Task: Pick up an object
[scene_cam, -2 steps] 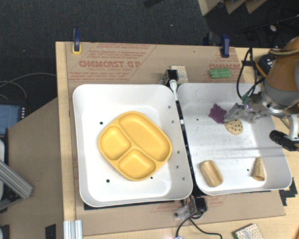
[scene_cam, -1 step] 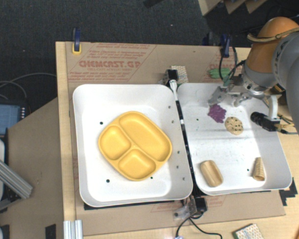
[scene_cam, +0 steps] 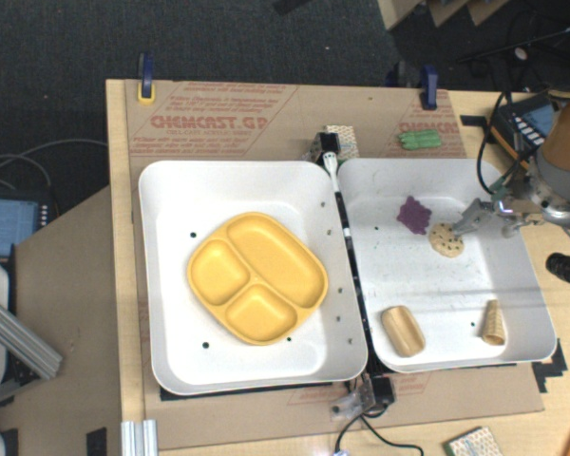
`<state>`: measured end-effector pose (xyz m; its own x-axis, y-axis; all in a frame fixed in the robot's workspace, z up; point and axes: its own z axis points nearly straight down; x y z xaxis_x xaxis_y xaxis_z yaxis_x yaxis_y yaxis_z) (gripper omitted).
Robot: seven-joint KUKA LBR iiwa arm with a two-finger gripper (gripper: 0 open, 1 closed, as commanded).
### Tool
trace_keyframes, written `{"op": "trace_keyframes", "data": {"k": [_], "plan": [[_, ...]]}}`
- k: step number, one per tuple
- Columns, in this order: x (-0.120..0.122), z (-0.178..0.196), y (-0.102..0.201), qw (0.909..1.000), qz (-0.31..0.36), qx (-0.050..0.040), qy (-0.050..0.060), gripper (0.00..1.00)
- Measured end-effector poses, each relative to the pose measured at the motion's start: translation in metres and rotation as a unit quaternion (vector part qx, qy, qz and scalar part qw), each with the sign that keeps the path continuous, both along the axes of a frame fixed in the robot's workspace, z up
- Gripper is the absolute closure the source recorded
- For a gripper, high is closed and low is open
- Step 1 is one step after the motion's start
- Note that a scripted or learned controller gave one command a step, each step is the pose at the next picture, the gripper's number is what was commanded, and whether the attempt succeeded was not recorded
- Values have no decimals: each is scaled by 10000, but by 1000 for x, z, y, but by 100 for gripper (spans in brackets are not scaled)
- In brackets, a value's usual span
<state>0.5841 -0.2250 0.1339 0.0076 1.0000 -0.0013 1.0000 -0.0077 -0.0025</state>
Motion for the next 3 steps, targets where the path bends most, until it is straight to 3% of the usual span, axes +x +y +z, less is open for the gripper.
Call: {"op": "trace_keyframes", "data": {"k": [1, 2, 3], "plan": [[-93, -52, 54, 10000, 33, 30, 33, 0], [-22, -49, 31, 10000, 49, -14, -51, 0], [27, -49, 65, 10000, 64, -1, -47, 0]]}}
